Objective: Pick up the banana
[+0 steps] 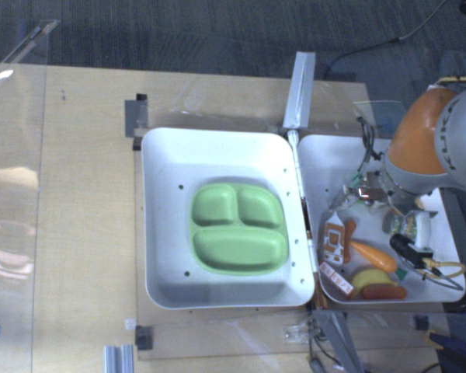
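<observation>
Banana lying low in the right bin, wedged between a carrot above and a dark red sausage-like piece below (crowded, so awkward for a clean grab). Pincer poised over the bin's upper half, apart from the banana, grip impossible to tell. Left bin carrying a green divided tray

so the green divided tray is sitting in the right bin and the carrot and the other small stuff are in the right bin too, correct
Not quite. The camera view shows the green divided tray in the left bin, not the right one. The rest holds: the carrot and the other small items lie in the right bin.
</observation>
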Controlling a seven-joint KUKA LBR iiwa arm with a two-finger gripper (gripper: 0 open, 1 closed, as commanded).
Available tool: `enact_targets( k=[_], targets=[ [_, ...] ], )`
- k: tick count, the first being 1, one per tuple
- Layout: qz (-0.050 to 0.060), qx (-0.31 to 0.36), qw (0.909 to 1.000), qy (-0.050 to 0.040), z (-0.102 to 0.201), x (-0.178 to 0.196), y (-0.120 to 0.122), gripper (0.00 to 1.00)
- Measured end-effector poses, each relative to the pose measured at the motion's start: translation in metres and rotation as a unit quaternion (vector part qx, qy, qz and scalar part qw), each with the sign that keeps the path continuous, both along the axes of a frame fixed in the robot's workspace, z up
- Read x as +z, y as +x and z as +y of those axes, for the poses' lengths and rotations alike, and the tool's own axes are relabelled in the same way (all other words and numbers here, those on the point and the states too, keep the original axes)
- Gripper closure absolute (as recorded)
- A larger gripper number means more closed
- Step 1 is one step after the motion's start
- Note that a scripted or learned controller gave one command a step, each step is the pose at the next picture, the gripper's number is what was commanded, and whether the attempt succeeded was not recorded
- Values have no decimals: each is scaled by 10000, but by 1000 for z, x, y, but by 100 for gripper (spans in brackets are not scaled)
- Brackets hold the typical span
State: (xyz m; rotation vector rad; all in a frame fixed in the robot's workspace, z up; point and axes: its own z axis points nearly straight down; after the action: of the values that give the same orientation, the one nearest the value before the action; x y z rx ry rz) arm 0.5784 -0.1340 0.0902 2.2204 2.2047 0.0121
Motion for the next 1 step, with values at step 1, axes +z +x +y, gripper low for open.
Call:
enact_targets(
  k=[1],
  targets=[
    [22, 512, 9987, -3, -55, 135, 35, 0]
  ],
)
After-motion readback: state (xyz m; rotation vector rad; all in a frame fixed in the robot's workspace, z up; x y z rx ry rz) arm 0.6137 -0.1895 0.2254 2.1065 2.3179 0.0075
